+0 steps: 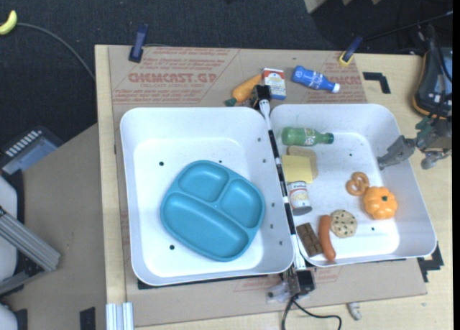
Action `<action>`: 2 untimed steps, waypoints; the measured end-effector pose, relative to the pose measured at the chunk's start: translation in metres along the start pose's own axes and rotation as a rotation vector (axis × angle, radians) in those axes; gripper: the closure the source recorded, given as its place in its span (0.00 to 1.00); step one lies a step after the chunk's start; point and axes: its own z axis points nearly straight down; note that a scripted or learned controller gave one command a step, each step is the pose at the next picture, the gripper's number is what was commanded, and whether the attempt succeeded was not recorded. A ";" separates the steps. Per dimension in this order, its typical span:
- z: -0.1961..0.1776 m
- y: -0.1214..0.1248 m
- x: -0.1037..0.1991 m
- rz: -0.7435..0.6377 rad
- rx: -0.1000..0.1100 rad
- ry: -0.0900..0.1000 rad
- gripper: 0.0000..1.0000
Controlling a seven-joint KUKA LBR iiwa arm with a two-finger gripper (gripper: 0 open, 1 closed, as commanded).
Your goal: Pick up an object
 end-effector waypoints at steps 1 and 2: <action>0.111 0.015 -0.038 0.001 0.001 0.000 0.00; 0.172 0.009 0.003 0.000 -0.026 -0.014 0.00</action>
